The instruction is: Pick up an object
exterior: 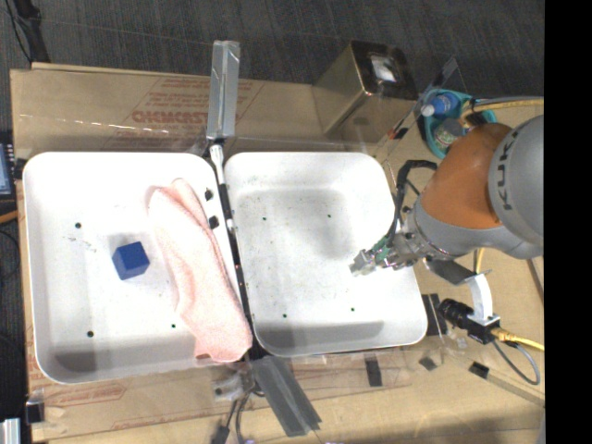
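One blurred tool, grip indistinct

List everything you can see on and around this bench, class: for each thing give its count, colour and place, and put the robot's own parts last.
Shallow white plastic bins: two, white, side by side on the bench.
Small blue cube: one, blue, in the left bin, left of the cloth.
Pink terry cloth: one, pale pink, along the left bin's right side, reaching the divider.
Brown cardboard sheet: one, brown with red print, under and behind the bins.
Tan box: one, tan, behind the right bin.
Robot arm: one, grey with an orange band, at the right.
Gripper: one, over the right bin's right side.
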Motion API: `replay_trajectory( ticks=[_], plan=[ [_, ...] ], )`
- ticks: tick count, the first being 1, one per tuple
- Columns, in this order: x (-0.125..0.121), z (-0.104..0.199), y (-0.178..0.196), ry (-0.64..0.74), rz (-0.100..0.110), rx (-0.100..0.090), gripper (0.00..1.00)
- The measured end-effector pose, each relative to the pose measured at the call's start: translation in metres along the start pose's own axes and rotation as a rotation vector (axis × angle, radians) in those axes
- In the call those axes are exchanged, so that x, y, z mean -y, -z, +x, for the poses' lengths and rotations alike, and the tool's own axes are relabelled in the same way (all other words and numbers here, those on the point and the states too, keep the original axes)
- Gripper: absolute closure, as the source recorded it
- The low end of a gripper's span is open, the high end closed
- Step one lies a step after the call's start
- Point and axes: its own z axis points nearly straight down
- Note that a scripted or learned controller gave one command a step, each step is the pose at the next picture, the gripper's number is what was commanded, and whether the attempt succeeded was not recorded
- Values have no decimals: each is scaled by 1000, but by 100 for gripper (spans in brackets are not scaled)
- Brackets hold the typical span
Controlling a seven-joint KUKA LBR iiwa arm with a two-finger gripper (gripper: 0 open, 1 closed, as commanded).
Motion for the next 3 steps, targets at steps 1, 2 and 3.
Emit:
replay_trajectory(
  ticks=[1,2,3],
  plan=[
    [-31,34,76,-398,-5,1,100],
    [-18,37,101,-244,-6,3,100],
    [-18,37,101,-243,-5,3,0]
  ],
)
